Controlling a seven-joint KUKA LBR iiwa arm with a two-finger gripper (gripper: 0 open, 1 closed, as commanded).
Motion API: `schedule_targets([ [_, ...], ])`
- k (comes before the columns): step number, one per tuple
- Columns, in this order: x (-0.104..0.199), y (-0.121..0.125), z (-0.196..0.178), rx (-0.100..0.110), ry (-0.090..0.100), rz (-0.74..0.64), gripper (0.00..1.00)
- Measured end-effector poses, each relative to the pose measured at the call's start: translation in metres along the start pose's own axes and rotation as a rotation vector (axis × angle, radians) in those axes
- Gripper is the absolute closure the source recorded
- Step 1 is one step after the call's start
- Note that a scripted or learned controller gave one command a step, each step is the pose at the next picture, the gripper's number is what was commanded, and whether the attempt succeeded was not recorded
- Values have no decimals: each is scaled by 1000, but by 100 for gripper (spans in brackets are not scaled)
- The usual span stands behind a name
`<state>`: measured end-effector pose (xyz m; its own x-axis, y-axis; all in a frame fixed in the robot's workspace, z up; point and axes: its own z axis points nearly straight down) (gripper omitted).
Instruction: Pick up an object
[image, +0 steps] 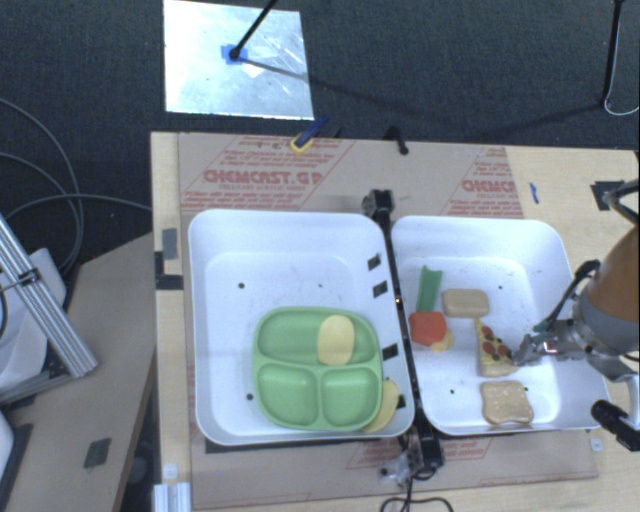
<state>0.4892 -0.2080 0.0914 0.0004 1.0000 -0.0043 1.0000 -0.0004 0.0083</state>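
The thing I am closest to is the flat toy pizza slice with red dots (492, 350). It lies in the right white bin (520, 242), near the right side, just beside my gripper (524, 349). My gripper tip sits right at its edge, maybe touching it. I cannot tell if I have closed on anything, because it is small and dark here. I do not see the slice lifted, so I think it lies on the bin floor.

To do this well, I think I should come straight down over the middle of the slice and pinch it across its thin sides. It is flat, so it may slip out. I should go low and slow.

Other toys are close. A tan toy bread slice (506, 401) lies nearer, just below the pizza. A light brown toy biscuit (465, 302) lies just beyond it. Farther left are a red toy tomato piece (428, 327) and a green toy stick (429, 288). I should not bump these.

The left white bin (290, 235) holds a green plastic plate with three parts (300, 392). A yellow toy oval (336, 339) rests on it.

Under the bins is a brown paper-covered board (260, 170) with red writing. I can read "CHEMCAST GP" on it.
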Motion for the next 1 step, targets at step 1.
schedule_targets([
  [1, 1, -1, -5, 2, 3, 0, 100],
])
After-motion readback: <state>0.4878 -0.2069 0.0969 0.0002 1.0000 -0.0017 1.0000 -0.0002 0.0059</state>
